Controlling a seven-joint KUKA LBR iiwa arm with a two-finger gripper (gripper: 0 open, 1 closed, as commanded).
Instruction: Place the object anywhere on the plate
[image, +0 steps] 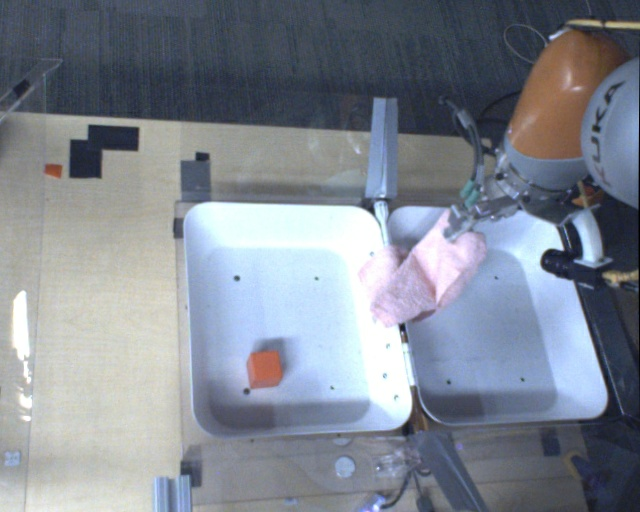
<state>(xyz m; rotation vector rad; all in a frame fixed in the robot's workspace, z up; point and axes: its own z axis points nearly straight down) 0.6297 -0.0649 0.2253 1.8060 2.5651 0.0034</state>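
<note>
The pale wooden surface carries two shallow white bins side by side. The left bin holds a small orange block near its lower left; the right bin sits under the arm. The grey arm with its orange band reaches in from the right, over the upper part of the right bin.

A pink cloth hangs from the claw, which is pinched on the cloth's upper corner. The cloth droops down and to the left, its lower end draped across the divide between the two bins.

By my reading this is the carry step: the cloth is lifted and in transit. I cannot make out any plate, so which bin is the target is unclear. The next move calls for bringing the cloth fully over one bin floor, lowering it, then releasing so it does not snag on the shared rim
</note>
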